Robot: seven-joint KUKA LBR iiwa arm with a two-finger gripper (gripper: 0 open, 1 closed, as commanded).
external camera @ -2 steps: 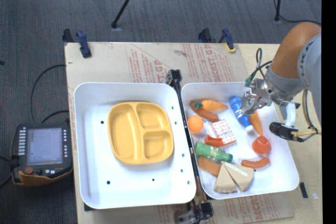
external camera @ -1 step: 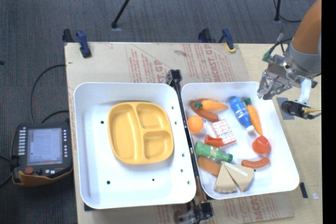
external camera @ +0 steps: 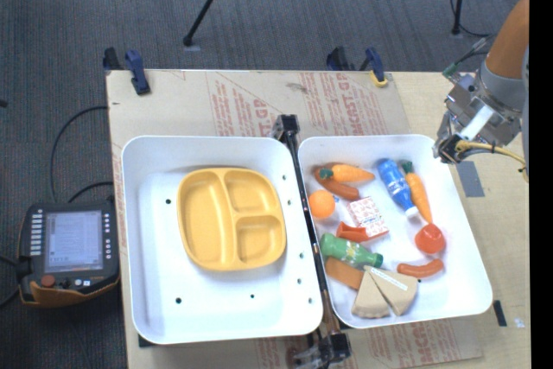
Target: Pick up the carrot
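Bread wedges (external camera: 383,294) in front; blue bottle (external camera: 395,183) just beside rightmost carrot (external camera: 419,196).

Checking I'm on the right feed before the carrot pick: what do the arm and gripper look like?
The arm is a smooth rounded tube, orange in its upper part and grey below that, toward the wrist. The gripper under it is a boxy head of pale grey metal, angular against the round arm. Any markings are too small to make out.

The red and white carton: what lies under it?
A red-orange thing pokes out from under the carton at its lower left; the rest is covered, so I cannot name it.
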